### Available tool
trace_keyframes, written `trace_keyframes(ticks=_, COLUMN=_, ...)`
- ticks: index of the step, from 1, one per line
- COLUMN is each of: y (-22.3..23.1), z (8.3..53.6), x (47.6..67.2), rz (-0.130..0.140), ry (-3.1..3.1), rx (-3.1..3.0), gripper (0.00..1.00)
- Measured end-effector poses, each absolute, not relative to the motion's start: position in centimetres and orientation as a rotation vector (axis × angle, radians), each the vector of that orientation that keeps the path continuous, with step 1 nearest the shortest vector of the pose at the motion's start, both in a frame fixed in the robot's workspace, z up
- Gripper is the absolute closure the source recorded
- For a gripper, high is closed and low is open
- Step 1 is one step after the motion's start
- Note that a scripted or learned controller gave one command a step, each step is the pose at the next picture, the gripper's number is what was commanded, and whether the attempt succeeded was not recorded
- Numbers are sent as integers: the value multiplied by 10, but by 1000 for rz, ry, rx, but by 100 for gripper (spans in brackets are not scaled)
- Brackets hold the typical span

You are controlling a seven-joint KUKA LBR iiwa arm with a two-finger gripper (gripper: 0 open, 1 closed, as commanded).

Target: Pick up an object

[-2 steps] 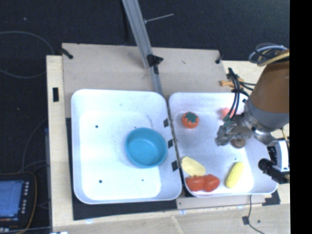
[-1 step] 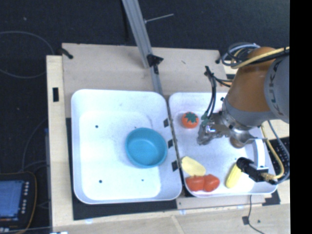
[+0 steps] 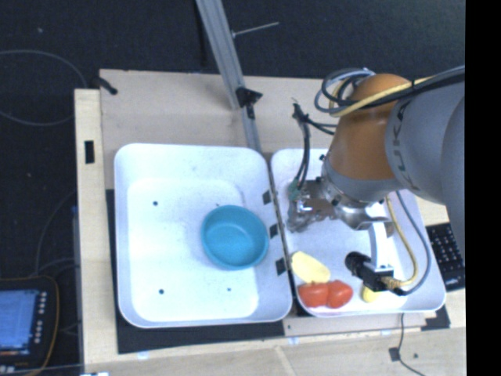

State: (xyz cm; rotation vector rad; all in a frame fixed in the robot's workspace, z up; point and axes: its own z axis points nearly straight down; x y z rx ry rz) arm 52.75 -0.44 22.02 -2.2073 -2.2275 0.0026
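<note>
a yellow object [image 3: 311, 268] and a red object [image 3: 326, 294] lie touching at the near edge of the right bin [image 3: 423, 298]. the jaws [image 3: 301, 214] hang just above; how wide they stand i cannot tell. descending by the bin wall risks a clipped, empty grasp.

Arm [image 3: 427, 139]: thick rounded grey casing, smooth, with faint lettering on its side, too blurred to read. Orange band [image 3: 362, 135] above the wrist, broad, glossy, domed at top. Below it a grey-silver wrist flange. Cable bundle [image 3: 344, 84] looped over the orange band, grey and pale strands, with a dark lead trailing down the band's side. Pincer [image 3: 301, 210]: metallic grey block, dark fittings, detail blurred. Yellow-and-white cable [image 3: 407, 249] hangs in a loop below the wrist.
</note>
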Motion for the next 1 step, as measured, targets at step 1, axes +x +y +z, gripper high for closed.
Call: trace_keyframes(ticks=1, y=40, z=222, x=531, rz=-7, ry=-2233, rx=-2213, gripper=100)
